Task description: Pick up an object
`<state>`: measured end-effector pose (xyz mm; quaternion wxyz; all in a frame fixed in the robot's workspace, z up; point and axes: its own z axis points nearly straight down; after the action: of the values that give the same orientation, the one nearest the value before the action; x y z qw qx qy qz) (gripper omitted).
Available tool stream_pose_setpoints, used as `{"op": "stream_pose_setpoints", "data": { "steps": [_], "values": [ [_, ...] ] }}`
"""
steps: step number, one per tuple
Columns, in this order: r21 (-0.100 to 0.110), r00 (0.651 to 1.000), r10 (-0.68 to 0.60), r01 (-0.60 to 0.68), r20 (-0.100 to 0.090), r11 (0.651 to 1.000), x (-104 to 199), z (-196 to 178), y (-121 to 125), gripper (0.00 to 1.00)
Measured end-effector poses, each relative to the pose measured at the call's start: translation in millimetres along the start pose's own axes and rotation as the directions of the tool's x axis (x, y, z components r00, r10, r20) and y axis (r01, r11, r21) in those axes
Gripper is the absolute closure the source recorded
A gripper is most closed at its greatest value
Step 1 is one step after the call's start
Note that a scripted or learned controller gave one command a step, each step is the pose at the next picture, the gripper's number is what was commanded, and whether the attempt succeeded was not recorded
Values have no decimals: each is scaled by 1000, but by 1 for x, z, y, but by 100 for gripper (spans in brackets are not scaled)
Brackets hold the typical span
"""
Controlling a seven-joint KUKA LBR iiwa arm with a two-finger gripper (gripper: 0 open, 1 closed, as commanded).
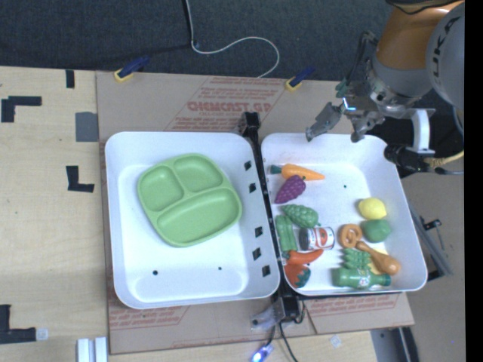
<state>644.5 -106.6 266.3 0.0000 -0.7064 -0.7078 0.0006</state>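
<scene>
End effector (336, 127) spread, nothing between fingers, above right bin's (400, 178) back edge — pre-grasp step; next: descend onto one toy, likely the carrot (302, 173).

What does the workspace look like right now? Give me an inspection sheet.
Surface: two white bins, left bin and right bin, on a cardboard sheet.
Job's things: carrot, purple grapes, can, lemon, lime and other toy foods in the right bin.
Clutter: green divided plate in the left bin.
Grippers: gripper open, jaws spread above the right bin's far rim, holding nothing.
Cables: white cable behind the bins.
Surroundings: dark carpet.
</scene>
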Motion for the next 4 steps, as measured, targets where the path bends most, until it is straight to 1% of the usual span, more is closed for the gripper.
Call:
{"op": "stream_pose_setpoints", "data": {
  "steps": [1, 2, 3, 4],
  "values": [
    [0, 1000, -3, 3, 0, 1000, 1, -10, 0, 100],
    [-19, 1000, -4, 4, 0, 1000, 39, -173, -29, 100],
    [-13, 1000, -2, 2, -1, 1000, 51, -272, -103, 100],
    [8, 1000, 3, -3, -2, 1000, 50, -201, -164, 100]
  ]
}}
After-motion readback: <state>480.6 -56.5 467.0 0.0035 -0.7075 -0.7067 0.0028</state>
